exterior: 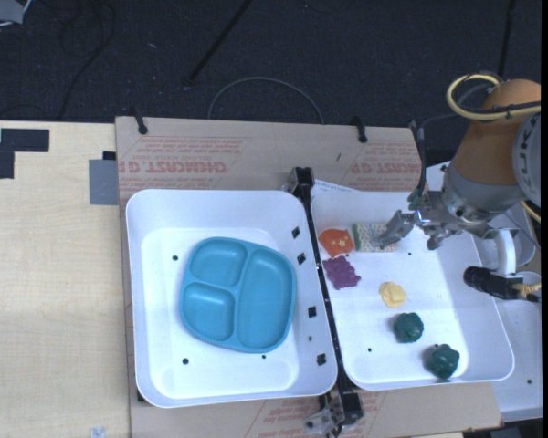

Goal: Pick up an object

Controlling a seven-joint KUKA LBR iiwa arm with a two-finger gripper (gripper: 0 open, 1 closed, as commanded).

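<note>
Objects for picking lie loose in the right bin [493, 336]: an orange piece [335, 241], a purple cluster [341, 273], a yellow lump [392, 293] and two dark green pieces [407, 327]. The gripper [407, 226] hovers by a pale speckled packet [370, 236] at the bin's far side; whether the jaws are apart I cannot tell. This looks like the approach step, with nothing lifted. Next comes a descent over one item and a firm close.

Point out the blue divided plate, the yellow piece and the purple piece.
blue divided plate [221, 261]: camera view, upper left compartment.
yellow piece [393, 293]: camera view, its middle.
purple piece [342, 273]: camera view, its middle.
</note>
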